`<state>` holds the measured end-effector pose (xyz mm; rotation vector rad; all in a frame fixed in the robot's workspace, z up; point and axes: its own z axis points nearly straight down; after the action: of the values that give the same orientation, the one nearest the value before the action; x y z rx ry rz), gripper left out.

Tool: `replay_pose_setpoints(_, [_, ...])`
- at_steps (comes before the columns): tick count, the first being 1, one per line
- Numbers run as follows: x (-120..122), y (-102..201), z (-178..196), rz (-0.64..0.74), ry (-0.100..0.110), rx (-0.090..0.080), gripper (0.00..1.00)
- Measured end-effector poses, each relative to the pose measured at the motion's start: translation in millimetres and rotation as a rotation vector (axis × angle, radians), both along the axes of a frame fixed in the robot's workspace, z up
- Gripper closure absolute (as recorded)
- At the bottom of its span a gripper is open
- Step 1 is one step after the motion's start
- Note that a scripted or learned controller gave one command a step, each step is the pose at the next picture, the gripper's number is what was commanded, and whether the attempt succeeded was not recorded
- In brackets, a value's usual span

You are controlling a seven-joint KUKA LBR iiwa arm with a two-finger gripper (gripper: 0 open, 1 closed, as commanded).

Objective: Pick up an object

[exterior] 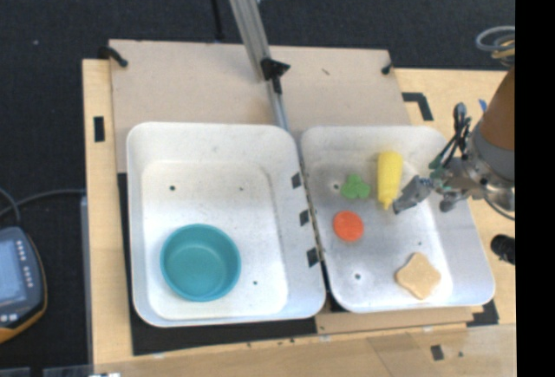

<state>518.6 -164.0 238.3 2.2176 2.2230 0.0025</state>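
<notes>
Starting from the left, the left bin (147, 150) carries a teal bowl (200, 261) sitting upright near its front corner, well apart from everything else, so it looks parked out of the way. Across the divide, the right bin (460, 276) holds the likely targets: a small green piece (354, 187), an orange-red round thing (349, 225) just in front of it, a yellow corn-like piece (389, 177) lying lengthwise, and a tan slice like bread (419, 276) near the front edge. They lie scattered, apart from each other, which I'd say leaves room for a grab. The gripper (414, 193) sits just beside the yellow piece, with nothing visibly between its tips. Whether it is spread or closed, I cannot tell; its parts blur into dark shapes, and the arm (499, 128) is cut off at the right.
</notes>
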Motion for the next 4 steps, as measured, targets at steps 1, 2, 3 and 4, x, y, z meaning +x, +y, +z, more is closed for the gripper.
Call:
replay_pose_setpoints(1, [0,0,0,-0.001,-0.001,0.0,0.0])
replay_pose_setpoints(2, [-1,-10,-46,-0.003,0.005,-0.001,0.0])
replay_pose_setpoints(3, [-3,-20,-104,-0.004,0.006,-0.001,0.0])
replay_pose_setpoints(4, [-3,-22,-138,-0.004,0.001,-0.003,0.0])
